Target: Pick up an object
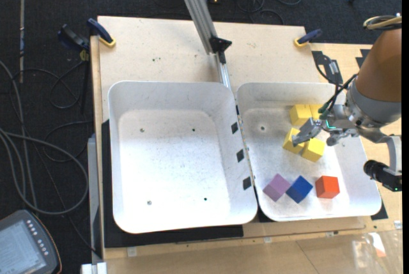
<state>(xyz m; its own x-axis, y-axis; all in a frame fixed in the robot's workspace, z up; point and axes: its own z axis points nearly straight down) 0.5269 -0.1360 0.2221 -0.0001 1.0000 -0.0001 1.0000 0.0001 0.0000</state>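
Three yellow blocks lie clustered in the right bin [255, 114]: one at the back [300, 114], one to the left [292, 140] and one at the front [314, 150]. My gripper [308, 132] is down in the middle of this cluster, reaching in from the right and covering part of the blocks. Nearer the bin's front edge, a purple cube [277, 187], a blue cube [299, 189] and an orange-red cube [327, 186] sit in a row, apart from the gripper.
The left bin [128, 100] stands beside the right one, sharing a raised middle wall. A slanted metal pole [195, 1] comes down to the bins' back edge. Clamps sit at the bench's back corners, and cables lie on the floor around it.
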